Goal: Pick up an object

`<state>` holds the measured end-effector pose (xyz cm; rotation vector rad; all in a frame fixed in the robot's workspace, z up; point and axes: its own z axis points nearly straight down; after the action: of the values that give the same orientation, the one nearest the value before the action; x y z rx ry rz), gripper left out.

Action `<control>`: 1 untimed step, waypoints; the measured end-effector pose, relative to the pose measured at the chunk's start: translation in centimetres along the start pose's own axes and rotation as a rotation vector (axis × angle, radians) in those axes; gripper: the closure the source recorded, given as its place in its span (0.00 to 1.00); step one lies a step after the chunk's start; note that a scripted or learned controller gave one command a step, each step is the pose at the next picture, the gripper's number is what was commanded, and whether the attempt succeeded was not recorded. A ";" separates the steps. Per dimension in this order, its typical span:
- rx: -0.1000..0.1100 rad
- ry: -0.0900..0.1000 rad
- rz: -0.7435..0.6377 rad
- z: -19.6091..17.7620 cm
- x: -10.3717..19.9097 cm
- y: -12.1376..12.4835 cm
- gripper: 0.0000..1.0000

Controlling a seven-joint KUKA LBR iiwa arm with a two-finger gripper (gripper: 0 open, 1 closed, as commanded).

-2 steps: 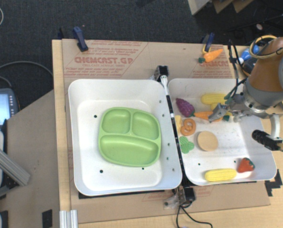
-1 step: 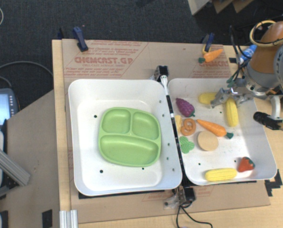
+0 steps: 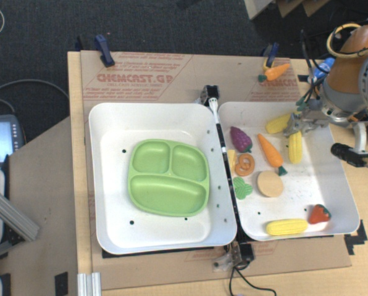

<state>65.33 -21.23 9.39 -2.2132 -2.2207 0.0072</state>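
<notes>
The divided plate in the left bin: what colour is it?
Light green; the divided plate shows clearly in the camera view.

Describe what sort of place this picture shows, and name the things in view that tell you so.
Probably a robotics lab or test bench: a robot arm reaches over two white bins, toy food such as a carrot lies in one, and clamps fix a board to the bench.

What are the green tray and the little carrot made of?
Green tray: probably moulded plastic, matte, one even colour with rounded compartment edges. Carrot: seemingly toy plastic, smooth, flat orange with a green tip; too small to be sure.
</notes>
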 end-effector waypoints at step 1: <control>-0.006 0.001 -0.002 0.9 8.5 -1.8 1.00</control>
<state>63.50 -12.73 8.52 -2.2134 -2.2254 -0.0005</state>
